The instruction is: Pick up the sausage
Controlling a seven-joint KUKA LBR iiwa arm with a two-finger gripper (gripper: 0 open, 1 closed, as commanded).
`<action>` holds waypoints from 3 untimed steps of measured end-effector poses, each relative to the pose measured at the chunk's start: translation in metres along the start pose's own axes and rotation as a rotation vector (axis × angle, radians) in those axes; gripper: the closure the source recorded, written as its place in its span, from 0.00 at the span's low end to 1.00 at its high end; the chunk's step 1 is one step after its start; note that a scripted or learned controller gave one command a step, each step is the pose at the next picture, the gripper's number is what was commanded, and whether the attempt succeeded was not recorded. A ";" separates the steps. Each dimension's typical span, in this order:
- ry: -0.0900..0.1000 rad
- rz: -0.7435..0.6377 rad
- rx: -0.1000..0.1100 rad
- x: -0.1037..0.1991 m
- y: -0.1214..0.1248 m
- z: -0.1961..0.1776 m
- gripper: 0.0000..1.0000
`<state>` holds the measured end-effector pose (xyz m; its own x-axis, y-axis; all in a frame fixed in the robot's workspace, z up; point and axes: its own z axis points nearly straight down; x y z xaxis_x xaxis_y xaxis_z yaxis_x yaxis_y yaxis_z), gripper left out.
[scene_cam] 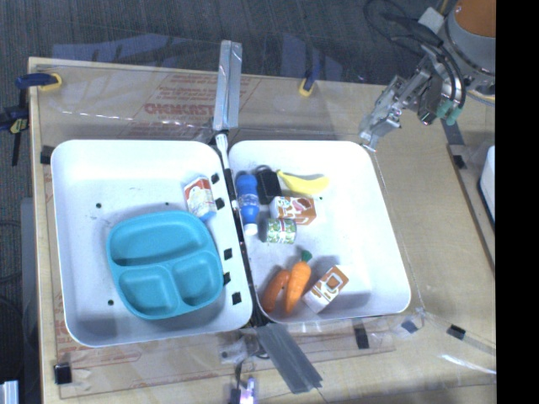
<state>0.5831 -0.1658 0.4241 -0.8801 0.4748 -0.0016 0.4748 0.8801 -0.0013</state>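
The sausage is a short orange-brown piece lying near the front of the right bin, pressed against the left side of a carrot. My gripper hangs over the bench just beyond the right bin's far right corner, well away from the sausage. It is open with nothing between its fingers. The grey arm with its orange band comes in from the upper right.
The right bin also holds a blue bottle, a banana, a dark object, small cartons, a can and a juice box. The left bin holds a blue divided tray and a small carton.
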 end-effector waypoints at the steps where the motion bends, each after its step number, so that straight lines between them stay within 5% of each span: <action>1: -0.003 -0.337 0.000 -0.068 -0.013 -0.019 1.00; 3: -0.012 -0.342 -0.001 -0.069 -0.011 -0.043 1.00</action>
<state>0.6384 -0.2082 0.4671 -0.9882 0.1525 -0.0126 0.1526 0.9883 -0.0031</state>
